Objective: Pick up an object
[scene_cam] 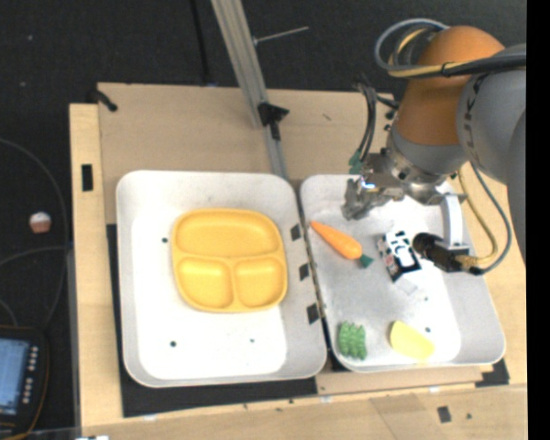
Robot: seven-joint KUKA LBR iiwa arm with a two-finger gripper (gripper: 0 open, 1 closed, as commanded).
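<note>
My gripper [357,200] hangs over the back left part of the right bin [472,337], under the orange-banded wrist. An orange carrot [336,239] lies just below it, slanted, its green tip toward the bin's middle. A small black and white object [400,253] sits to the right of the carrot. Near the bin's front edge lie a green bumpy piece [351,338] and a yellow lemon-like piece [411,340]. Nothing shows between the fingers.
The left bin [142,337] holds a yellow divided tray [229,258]. A grey metal post [247,71] slants across the bench behind the bins. Black cables [445,257] trail from the wrist over the right bin's right side.
</note>
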